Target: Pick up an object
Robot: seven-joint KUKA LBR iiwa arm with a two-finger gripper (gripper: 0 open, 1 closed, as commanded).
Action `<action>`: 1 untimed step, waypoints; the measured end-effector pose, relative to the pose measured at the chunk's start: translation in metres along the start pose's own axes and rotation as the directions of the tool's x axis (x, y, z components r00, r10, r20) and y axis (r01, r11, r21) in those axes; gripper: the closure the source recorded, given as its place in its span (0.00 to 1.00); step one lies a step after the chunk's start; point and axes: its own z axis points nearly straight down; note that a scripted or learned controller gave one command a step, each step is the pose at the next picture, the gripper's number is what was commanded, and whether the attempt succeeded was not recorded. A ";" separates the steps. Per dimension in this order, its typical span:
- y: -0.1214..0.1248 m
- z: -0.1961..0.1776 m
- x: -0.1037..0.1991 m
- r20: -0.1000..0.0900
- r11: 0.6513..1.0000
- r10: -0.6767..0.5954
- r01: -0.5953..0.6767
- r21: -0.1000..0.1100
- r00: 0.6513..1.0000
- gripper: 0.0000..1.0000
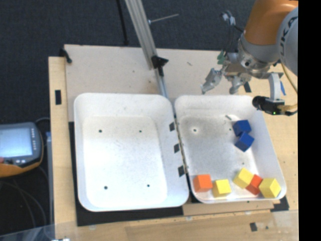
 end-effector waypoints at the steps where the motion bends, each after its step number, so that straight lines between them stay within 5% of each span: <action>1: -0.054 0.088 -0.077 0.000 1.000 0.012 -0.012 0.009 1.000 0.00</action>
